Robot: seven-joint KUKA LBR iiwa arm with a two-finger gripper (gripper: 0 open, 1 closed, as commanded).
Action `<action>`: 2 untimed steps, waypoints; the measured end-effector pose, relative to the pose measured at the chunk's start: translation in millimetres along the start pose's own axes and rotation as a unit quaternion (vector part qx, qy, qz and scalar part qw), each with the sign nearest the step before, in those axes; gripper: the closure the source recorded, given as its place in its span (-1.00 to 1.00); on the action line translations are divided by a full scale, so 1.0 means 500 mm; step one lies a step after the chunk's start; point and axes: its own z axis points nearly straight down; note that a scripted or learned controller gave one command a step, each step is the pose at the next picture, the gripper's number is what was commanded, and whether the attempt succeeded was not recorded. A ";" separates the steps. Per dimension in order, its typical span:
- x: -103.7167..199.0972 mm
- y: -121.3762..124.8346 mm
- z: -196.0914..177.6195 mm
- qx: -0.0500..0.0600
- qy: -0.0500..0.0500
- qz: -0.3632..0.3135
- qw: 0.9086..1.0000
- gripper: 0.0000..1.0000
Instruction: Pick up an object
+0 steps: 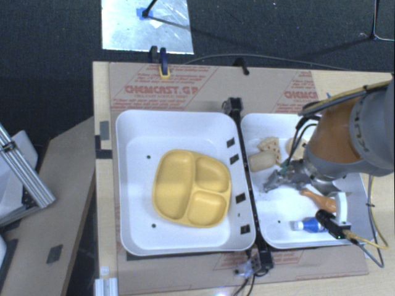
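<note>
Left bin (pixel 133 165): one yellow divided plate (pixel 191 188), lying flat near the centre. Right bin (pixel 271 236): beige rounded pieces (pixel 264 153) by the divider, an orange-handled item (pixel 321 199), a blue-and-white tube (pixel 311 226) near the front wall. Gripper (pixel 278 180): low in the right bin, just below the beige pieces, likely lining up a grasp; finger state cannot be told, nothing visibly held.

Both bins, the left bin (pixel 179 123) and the right bin (pixel 278 230), look like smooth, slightly glossy white plastic. The yellow divided tray (pixel 191 189) in the left one is matt plastic. Beneath them lies brown printed cardboard (pixel 185 88), dull and papery. At upper left, a crinkled metallic sheet (pixel 146 17) shines against dark, rough carpet-like flooring (pixel 49 42).
</note>
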 end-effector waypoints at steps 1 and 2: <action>-0.001 0.002 -0.024 -0.002 0.000 0.000 1.000 1.00; -0.018 0.003 -0.145 -0.004 -0.001 0.000 1.000 1.00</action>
